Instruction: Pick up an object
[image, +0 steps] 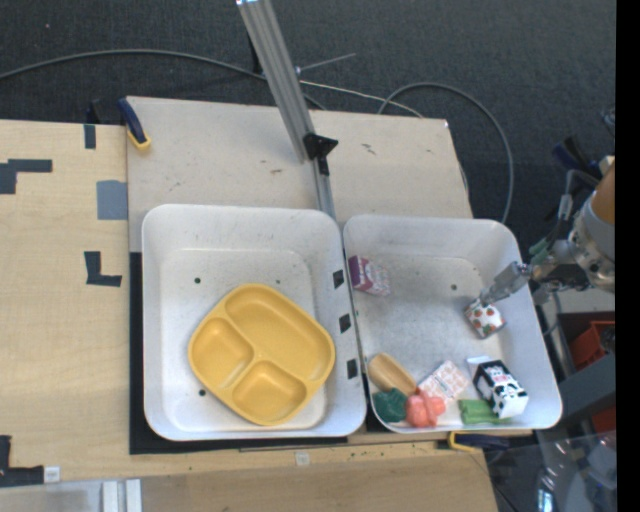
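**Q:** So what sits on the table (250, 160)?

**A:** Two shallow white bins side by side. The left bin (160, 300) carries a yellow divided plate (262, 352), lying flat near its front edge. The right bin (440, 235) holds the small items.

**Q:** Which items?

**A:** A small pink packet (368, 275) near its back-left corner. Along the front edge lie a bread-like piece (390, 373), a green and red lump (410, 407), a pink wrapper (445, 380) and a black-and-white carton (500, 388).

**Q:** And the pincer?

**A:** The pincer (497, 290) reaches in over the right edge, tilted down toward a small red-and-white ball (484, 318) just beside its tip. Likely the ball is its target. Whether it is clenched or released, I cannot tell.
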